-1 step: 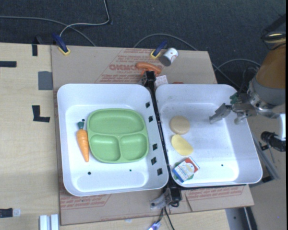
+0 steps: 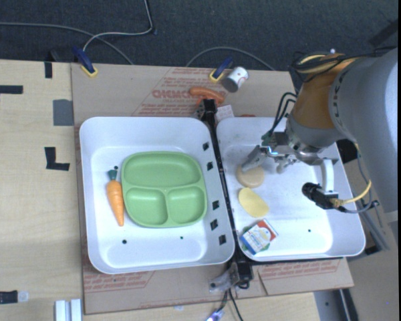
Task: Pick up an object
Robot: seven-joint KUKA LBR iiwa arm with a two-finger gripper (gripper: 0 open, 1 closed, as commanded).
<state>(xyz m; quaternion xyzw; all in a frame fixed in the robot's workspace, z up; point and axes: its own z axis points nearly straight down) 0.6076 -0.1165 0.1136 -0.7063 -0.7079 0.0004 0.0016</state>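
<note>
Arm is in over the right bin [image 2: 347,243], coming from the right side. Gripper [image 2: 259,158] is low, at the bin's upper left area, right above a tan roundish piece [image 2: 250,177] that looks like a toy potato or bun. One finger visible, slanting down-left toward that piece. Gripper tip appears to touch or nearly touch it, but I can't tell the jaw opening from this angle, and nothing is clearly between the fingers.

Other candidates in the same bin: a yellow oval piece [image 2: 254,202] just below the tan one, and a small printed packet [image 2: 258,237] near the front left corner. All three sit on the bin floor.

Left bin [image 2: 93,246] has a green divided plate [image 2: 165,187] with a toy carrot [image 2: 115,200] lying just beside its left edge. Arm is well apart from those.

Progress call: approach done, grasp not confirmed, lift not started. Tan piece looks like the target. What's left: close on it and raise it clear. Risk: rounded shape could squirt out sideways, toward the bin divider.
</note>
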